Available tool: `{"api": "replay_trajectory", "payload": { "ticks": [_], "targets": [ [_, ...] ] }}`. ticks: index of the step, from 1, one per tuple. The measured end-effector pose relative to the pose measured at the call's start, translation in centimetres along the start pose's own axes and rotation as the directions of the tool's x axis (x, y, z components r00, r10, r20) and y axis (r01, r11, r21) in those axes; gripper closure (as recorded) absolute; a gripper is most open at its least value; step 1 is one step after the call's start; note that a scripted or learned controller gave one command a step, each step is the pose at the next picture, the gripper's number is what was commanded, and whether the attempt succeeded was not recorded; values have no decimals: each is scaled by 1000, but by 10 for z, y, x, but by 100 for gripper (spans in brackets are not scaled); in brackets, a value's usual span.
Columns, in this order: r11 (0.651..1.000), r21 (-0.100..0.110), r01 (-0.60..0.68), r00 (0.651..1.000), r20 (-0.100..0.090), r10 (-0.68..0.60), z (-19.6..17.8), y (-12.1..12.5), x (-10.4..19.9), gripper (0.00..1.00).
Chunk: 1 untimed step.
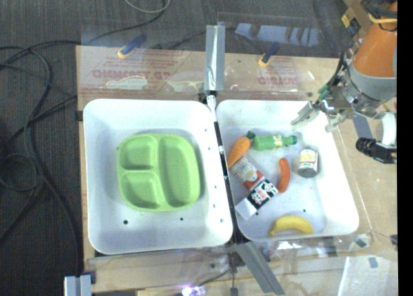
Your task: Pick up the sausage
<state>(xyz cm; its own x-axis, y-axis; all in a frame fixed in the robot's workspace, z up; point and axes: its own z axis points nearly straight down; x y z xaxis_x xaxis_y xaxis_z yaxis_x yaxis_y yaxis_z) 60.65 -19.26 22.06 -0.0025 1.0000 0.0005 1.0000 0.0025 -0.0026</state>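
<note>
The sausage (283,175) lies in the right bin (335,214), roughly mid-bin, a short orange-red link standing nearly upright in the view with a slight lean. Nothing grips it. Just right of it sits a small can (308,162), close but apart. Just left lies a carton (255,191) with a red, black and white label, running diagonally; its lower end reaches the bin's left wall. Above that a carrot (238,149) lies tilted, and a green bottle (271,140) lies on its side between carrot and can. A banana (291,226) rests near the bin's front edge.

The gripper (317,115) hangs over the right bin's upper right corner, well apart from the sausage. Its 2 fingers are spread apart with nothing between them.

The left bin (103,224) holds 1 green divided plate (158,171) with 3 compartments, set near its centre.
</note>
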Motion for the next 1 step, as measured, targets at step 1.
{"api": "replay_trajectory", "payload": {
  "ticks": [1],
  "targets": [
    [979,-3,203,979,0,-203,125,-30,43,0]
  ]
}}
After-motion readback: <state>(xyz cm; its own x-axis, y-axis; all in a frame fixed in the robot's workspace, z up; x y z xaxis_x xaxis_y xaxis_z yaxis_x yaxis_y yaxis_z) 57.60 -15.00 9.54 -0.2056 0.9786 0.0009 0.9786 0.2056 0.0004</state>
